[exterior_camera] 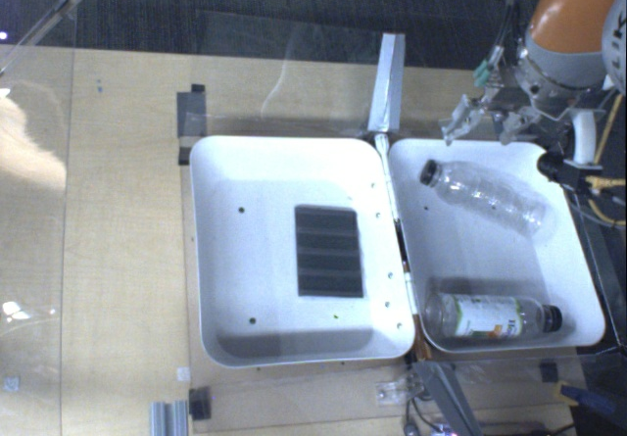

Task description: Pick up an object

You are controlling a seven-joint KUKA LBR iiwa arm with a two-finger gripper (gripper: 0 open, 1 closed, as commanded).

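Note:
The right bin (578, 272) holds two bottles. A clear plastic bottle (483, 195) with a dark cap lies slantwise near its far edge. A second bottle (495, 315) with a label and a dark cap lies along its near wall. My gripper (482, 124) hangs above the far rim of the right bin, a little beyond the clear bottle. Its fingers (458, 124) stand spread with nothing between them. A dark ribbed rectangular piece (328, 251) lies flat in the middle of the left bin (225, 228).
A metal divider post (386, 81) rises behind the gap between the bins. A clear panel (39, 179) stands over the bench at the left. Cables (600, 191) run along the right bin's outer side. Clamps and brackets (431, 395) sit at the front edge.

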